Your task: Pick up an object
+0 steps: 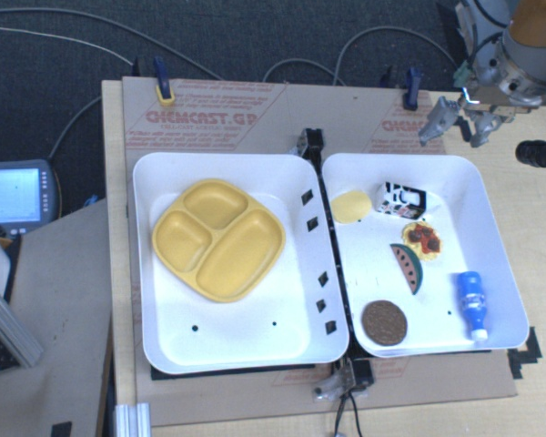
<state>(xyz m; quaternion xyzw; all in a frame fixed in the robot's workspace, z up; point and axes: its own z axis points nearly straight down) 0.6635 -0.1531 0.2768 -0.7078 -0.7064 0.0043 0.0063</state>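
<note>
My gripper (pixel 461 122) hangs open above the back edge of the right bin (pixel 500 244), its two grey fingers spread with nothing between them. Below it in that bin lie a black-and-white toy cow (pixel 402 199), a pale yellow round piece (pixel 350 206), a small pizza slice (pixel 424 239), a watermelon slice (pixel 408 268), a brown cookie (pixel 384 322) and a blue bottle (pixel 470 304) lying on its side. The cow is the closest of them to the gripper.
The left bin (pixel 164 335) holds a yellow three-section plate (pixel 218 238). A black divider strip (pixel 320 235) with clips runs between the bins. Blue clamps (pixel 164 78) hold the bench board at the back. A small screen (pixel 15 192) sits at far left.
</note>
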